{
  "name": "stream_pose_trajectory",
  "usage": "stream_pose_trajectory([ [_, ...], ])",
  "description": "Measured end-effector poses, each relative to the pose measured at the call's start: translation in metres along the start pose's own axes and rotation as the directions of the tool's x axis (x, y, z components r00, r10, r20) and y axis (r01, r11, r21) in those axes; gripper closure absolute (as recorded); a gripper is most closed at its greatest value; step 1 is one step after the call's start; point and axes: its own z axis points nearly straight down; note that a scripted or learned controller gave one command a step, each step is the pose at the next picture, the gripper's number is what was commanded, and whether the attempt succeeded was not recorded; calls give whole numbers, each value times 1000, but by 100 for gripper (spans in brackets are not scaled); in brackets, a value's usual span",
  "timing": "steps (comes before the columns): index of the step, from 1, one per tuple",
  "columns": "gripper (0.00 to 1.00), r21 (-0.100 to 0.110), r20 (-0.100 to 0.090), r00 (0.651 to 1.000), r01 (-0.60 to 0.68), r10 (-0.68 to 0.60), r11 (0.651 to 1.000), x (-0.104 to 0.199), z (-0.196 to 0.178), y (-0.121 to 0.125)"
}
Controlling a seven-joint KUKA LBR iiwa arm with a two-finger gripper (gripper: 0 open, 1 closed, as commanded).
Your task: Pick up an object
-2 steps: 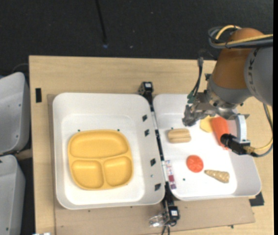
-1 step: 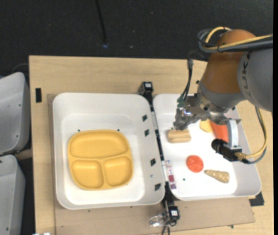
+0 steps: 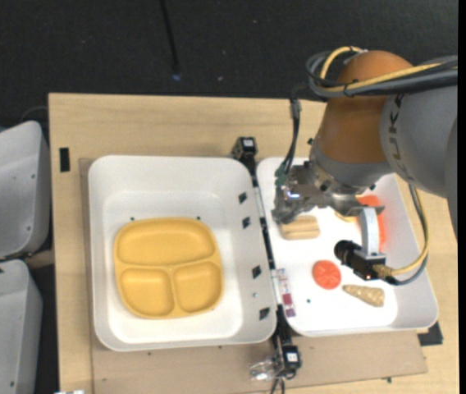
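Two white bins sit side by side on the tabletop (image 3: 167,109); the left bin (image 3: 102,318) carries a yellow divided tray (image 3: 167,265). In the right bin (image 3: 409,306), the claw (image 3: 289,208) hangs just above a tan block (image 3: 299,231); its grip state I cannot tell. The block looks light and rigid, best pinched across its short sides. Smaller: a red disc (image 3: 326,274).

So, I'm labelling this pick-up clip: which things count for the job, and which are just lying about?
In play: gripper; tan block beneath it; red disc; cone-shaped piece; right bin.

Lying about: yellow divided tray; left bin.
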Motion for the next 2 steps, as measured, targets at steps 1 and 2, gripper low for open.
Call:
stream_pose_trajectory([
  [1, 100, 2, 0, 1000, 0, 0, 1000, 44, -5, -13],
  [2, 100, 3, 0, 1000, 1, -1, 1000, 89, -12, -39],
])
